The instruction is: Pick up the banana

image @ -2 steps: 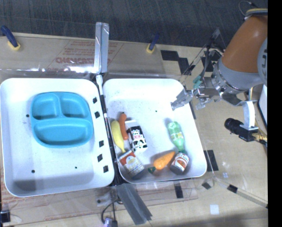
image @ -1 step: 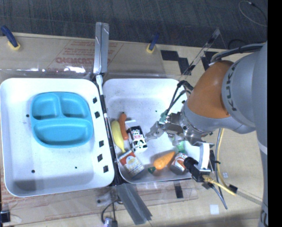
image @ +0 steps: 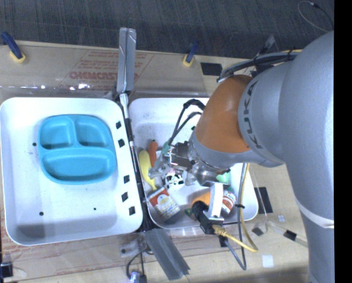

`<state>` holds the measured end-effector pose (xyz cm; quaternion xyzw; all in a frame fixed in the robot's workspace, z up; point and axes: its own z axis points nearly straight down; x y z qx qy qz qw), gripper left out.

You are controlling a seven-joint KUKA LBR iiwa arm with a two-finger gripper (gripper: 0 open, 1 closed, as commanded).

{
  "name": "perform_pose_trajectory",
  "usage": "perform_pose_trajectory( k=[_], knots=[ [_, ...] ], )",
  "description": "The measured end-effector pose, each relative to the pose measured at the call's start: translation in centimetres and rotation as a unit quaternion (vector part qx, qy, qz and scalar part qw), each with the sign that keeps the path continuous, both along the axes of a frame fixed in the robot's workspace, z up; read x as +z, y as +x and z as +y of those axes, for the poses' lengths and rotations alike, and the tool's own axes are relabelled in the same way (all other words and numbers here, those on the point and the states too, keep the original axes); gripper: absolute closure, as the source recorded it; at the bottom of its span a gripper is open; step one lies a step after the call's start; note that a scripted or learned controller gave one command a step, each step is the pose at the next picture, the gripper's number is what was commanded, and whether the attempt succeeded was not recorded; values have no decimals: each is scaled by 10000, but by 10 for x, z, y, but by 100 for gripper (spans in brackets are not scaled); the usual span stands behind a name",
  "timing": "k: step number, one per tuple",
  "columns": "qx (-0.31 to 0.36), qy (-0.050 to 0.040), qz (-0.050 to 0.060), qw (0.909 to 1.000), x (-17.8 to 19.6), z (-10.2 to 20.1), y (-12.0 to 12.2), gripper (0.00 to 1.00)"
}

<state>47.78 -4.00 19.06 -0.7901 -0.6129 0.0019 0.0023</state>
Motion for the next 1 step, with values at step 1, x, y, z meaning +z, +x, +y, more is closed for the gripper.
perform_pose_trajectory(
  k=[1],
  knots=[
    [-149,-7,-21,9999,101,-41,85,0]
  ],
)
